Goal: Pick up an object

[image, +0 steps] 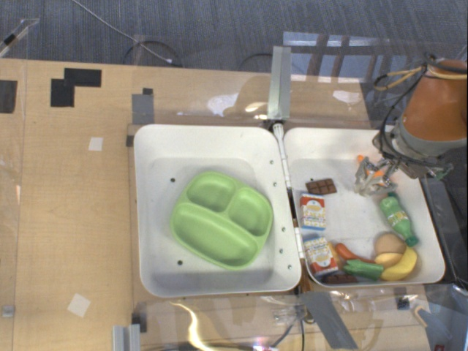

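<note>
Presently, the green bottle (pixel 397 219) lies tilted in the right bin (pixel 344 143), just above the banana (pixel 403 265) and near the right wall. The gripper (pixel 371 177) hangs just up-left of the bottle; finger state cannot be determined. The left bin (pixel 157 143) contains a green divided plate (pixel 221 218)

Looks like a robotics lab, not anyone's kitchen. Two white bins (pixel 212 218) sit clamped side by side on a plywood bench (pixel 66 196), with a metal bracket (pixel 278 82) bolted just behind the seam between them. Black tape marks (pixel 73 85) are stuck on the wood left of the bins, cables (pixel 153 50) trail behind them, and the food (pixel 365 258) in the right bin is plastic toy stuff.
</note>
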### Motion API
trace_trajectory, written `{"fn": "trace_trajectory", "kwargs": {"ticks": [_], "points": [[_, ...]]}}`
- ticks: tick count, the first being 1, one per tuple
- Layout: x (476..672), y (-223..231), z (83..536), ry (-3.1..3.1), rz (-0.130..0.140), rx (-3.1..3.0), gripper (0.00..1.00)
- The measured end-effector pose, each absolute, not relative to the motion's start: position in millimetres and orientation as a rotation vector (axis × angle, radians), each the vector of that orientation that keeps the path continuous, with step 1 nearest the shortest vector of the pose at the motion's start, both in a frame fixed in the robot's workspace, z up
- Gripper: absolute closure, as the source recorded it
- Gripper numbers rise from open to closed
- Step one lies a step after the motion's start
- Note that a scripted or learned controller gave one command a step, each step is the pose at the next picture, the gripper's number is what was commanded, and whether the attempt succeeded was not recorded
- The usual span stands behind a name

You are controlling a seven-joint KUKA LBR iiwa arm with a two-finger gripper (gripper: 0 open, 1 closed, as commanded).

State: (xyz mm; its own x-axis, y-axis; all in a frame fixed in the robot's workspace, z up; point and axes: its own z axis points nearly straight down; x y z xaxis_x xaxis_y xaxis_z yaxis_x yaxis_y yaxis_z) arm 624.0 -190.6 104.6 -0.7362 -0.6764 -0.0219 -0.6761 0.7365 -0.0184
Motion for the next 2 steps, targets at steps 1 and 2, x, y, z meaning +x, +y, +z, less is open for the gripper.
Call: {"fn": "trace_trajectory", "kwargs": {"ticks": [1,2], "points": [[623.7,-190,104,2.903,-0.013,-1.130,0.00],[601.4,-199,89,2.923,-0.006,-1.116,0.00]]}}
